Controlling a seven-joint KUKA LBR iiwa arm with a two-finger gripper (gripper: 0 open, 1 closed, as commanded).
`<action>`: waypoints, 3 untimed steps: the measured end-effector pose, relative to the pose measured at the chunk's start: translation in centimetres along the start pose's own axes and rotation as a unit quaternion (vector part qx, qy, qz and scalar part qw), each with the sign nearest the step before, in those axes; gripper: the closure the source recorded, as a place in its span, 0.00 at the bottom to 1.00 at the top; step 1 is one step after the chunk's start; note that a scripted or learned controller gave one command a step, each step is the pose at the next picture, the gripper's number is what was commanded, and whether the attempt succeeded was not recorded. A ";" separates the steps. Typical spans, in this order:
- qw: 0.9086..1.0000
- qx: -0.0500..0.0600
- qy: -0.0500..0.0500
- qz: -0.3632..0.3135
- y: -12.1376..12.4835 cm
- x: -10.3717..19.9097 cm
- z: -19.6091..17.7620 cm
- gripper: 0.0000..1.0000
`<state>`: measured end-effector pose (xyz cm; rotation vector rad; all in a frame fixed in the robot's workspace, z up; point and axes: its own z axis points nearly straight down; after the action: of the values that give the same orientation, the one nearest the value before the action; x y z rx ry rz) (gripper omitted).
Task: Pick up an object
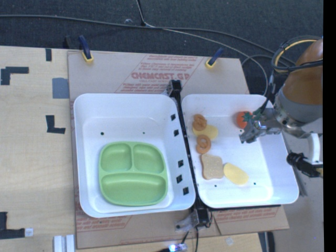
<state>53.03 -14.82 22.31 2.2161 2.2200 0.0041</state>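
My gripper (251, 130) hangs over the right bin (278, 193); its opening I cannot tell. The red-orange toy tomato (242, 119), nearest target, lies just beside it toward the bin's far wall, slightly left.

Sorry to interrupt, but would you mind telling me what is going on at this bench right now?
The grey robot arm with the orange band reaches into the right white bin, its hand beside a small red-orange toy piece. Also there: round brown pieces, yellow pieces and a tan toast-shaped slice. The left white bin holds a green divided plate.
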 end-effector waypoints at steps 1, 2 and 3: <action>1.000 0.000 0.000 0.000 -0.4 -0.7 -4.8 1.00; 1.000 0.003 0.001 -0.002 1.7 3.9 -4.9 1.00; 1.000 0.003 0.001 -0.002 4.3 9.0 -3.5 1.00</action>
<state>57.25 -5.85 25.86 2.2152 2.2293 -0.0006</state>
